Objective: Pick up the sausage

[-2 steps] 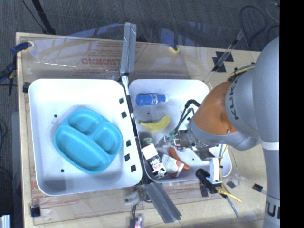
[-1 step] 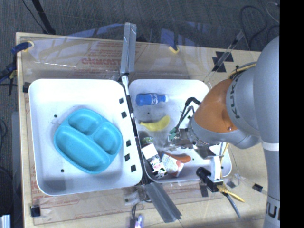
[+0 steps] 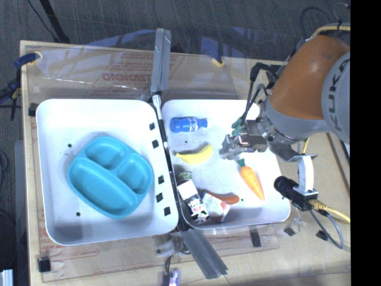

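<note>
Overhead view of the desk (image 3: pixel 89 252), read from left to right. The left shallow white plastic bin (image 3: pixel 53 159) holds a turquoise three-compartment plastic plate (image 3: pixel 110 174), lying flat and apart from the task. Across the central divider, the right shallow white plastic bin (image 3: pixel 274 216) holds the loose items: a small blue plastic bottle (image 3: pixel 188 124) lying on its side near the far wall; a yellow toy banana (image 3: pixel 197 154) just in front of it; a white printed carton (image 3: pixel 188 190) and a second small black-and-white carton (image 3: pixel 208 208) crowded by the near wall; and the reddish-brown toy sausage (image 3: pixel 225 199), lying flat and partly tucked behind the second carton, apparently touching it. An orange toy carrot with a green top (image 3: pixel 252 181) lies further right, near the sausage but apart from it. The grey two-finger hand (image 3: pixel 236 147) hangs above the middle of the right bin, beside the banana and above the carrot's green end; nothing shows between its fingers, and how far they are parted cannot be told from this angle. Judged stage: approach, with the grasp not yet made. The next move likely calls for travel toward the near wall, alignment across the sausage's short axis, and a descent that clears both the carton and the carrot.
</note>
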Robot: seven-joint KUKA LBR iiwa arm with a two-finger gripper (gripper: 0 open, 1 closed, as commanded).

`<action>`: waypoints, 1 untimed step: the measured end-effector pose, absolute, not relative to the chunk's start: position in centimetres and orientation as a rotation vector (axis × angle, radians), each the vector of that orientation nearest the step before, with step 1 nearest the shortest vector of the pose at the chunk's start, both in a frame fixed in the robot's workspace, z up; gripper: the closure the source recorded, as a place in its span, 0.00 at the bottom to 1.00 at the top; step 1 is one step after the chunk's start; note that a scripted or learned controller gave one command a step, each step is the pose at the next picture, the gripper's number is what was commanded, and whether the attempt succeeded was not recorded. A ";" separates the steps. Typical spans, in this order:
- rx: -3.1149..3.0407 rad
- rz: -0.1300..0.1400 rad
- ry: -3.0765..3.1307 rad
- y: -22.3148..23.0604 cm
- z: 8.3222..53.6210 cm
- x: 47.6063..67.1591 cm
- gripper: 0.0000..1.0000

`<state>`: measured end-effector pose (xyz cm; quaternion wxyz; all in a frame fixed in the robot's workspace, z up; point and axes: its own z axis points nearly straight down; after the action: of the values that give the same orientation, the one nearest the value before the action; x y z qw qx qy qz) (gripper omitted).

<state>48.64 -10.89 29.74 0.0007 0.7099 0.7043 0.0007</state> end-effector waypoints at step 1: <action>2.442 -0.002 1.983 -14.0 11.4 48.1 1.00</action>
<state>48.11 -14.05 11.40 -0.0020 0.7763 0.6304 -0.0007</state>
